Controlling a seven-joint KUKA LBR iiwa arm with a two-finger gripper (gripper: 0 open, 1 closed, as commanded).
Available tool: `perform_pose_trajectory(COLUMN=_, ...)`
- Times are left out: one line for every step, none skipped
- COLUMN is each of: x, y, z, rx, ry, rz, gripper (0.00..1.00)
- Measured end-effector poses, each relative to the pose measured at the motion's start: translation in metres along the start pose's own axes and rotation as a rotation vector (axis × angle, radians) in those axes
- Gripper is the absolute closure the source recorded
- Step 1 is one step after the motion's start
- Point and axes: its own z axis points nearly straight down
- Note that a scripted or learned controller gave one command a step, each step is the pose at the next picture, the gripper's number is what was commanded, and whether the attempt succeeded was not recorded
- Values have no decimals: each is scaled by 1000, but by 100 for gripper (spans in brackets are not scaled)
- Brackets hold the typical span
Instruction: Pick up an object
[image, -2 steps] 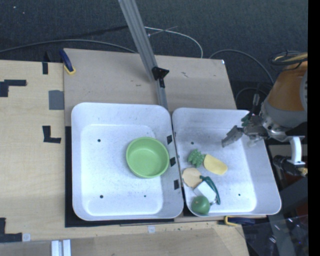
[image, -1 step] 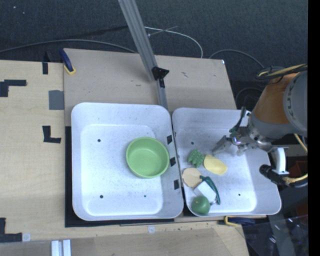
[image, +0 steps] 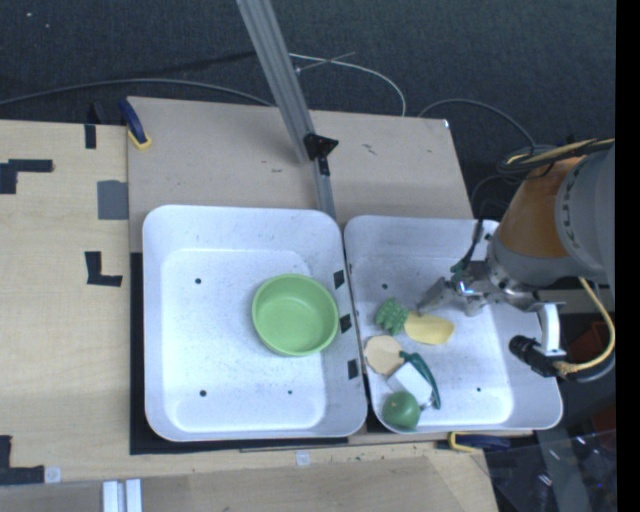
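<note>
**Gripper low over the right bin, beside the yellow piece**

The arm (image: 560, 225) reaches in from the right, its orange band above the wrist, and bends down over the right bin (image: 500, 400). The gripper (image: 432, 297) points left and down. Whether it is apart or together cannot be told at this slant; nothing shows between its tips.

Just below the tip lies a yellow piece (image: 430, 329), close to it, though contact cannot be judged. To its left sits a green broccoli-like toy (image: 391, 317). Below these a tan round piece (image: 382, 353) lies touching a white block (image: 411, 381), with a dark green strip (image: 427, 375) along the block's right side. A green ball (image: 401, 409) rests near the bin's front wall. These things crowd together in the bin's left half.

The left bin (image: 180, 330) holds a green bowl (image: 294, 314), upright, right of centre. A grey pole (image: 285, 85) crosses the bench above the bins.
</note>
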Motion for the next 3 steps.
perform_pose_trajectory(x=1, y=0, z=-10, rx=3, ry=1, rz=-3, gripper=100)
perform_pose_trajectory(x=11, y=-4, z=-61, rx=-2, ry=1, rz=-2, gripper=100)
perform_pose_trajectory(x=12, y=-1, z=-122, rx=-4, ry=0, rz=-2, gripper=100)
